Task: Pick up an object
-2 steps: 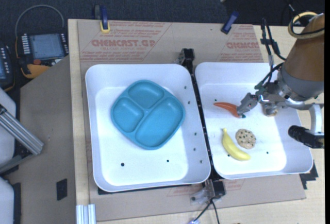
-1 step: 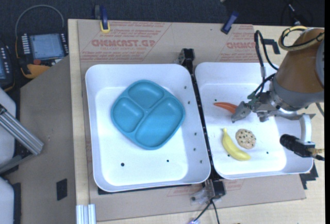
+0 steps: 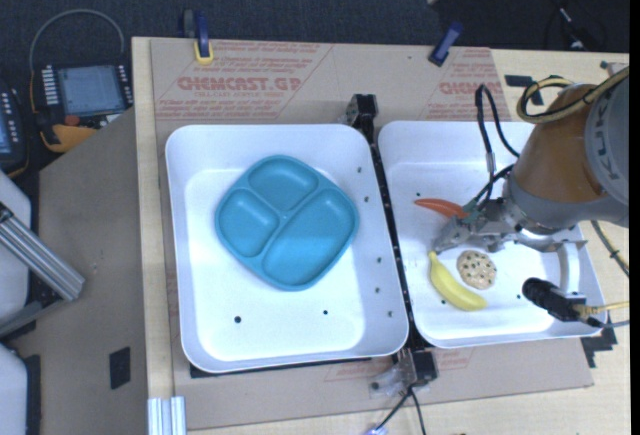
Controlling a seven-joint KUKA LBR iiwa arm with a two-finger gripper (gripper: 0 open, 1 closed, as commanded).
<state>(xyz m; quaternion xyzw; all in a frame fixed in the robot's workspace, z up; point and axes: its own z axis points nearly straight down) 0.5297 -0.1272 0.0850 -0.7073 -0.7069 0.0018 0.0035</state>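
Observation:
In the right bin [image 3: 440, 148] lie three small things: a red-orange chili-shaped piece [image 3: 436, 207], a yellow banana [image 3: 455, 288] and a round speckled cookie [image 3: 477, 270]. My gripper [image 3: 470, 236] reaches in from the right and hangs low over the bin's middle. It is just above the cookie in the picture and right beside the red piece's right end. I see nothing lifted off the bin floor. The gripper body hides the right tip of the red piece.
The left bin [image 3: 200, 323] holds a blue divided plate [image 3: 287, 220], slightly tilted. A black divider bar [image 3: 385, 223] runs between the bins. Cables [image 3: 488, 138] trail over the right bin's far side, and a black fitting [image 3: 550, 298] sits near its front right corner.

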